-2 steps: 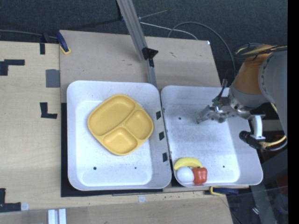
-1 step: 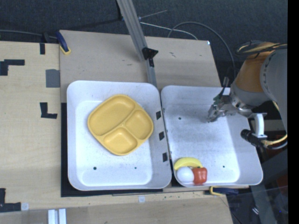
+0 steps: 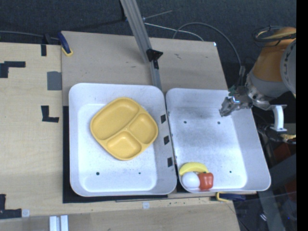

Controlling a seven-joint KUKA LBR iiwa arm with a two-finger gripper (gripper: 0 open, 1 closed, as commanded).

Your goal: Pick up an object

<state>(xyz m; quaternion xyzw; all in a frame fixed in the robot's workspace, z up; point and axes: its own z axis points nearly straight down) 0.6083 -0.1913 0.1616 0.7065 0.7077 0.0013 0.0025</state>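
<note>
In the right bin, three small objects huddle at the near left corner: a yellow banana-like piece, a white egg-shaped ball and a red pepper-like piece. My gripper hangs over the bin's far right part, well away from them. Nothing shows between its fingers. The grey arm with its orange band comes in from the right.
The left bin holds a yellow three-compartment plate. A grey metal pole runs from the top edge down to the bins' shared far corner. Cables lie behind the right bin.
</note>
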